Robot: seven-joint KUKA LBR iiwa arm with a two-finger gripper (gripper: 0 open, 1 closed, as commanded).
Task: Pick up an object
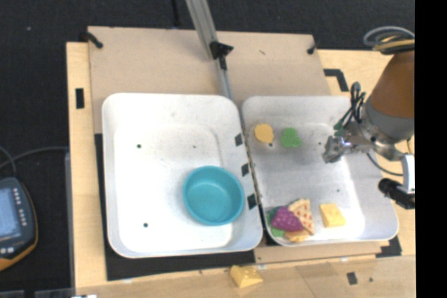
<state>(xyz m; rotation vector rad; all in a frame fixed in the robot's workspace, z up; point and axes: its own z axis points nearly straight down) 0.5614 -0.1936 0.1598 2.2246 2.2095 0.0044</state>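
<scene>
End effector (334, 150) over right bin (363, 223), at 3 o'clock from green piece (291, 138); grip state impossible to tell. Approach step, seemingly; next calls for lowering onto that piece, then closing.

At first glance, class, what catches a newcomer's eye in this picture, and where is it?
The blue bowl stands out most, near the front right of the left bin. Next comes the cluster of small toys in the right bin: a purple piece and yellow block in front, with the gripper above them.
</scene>
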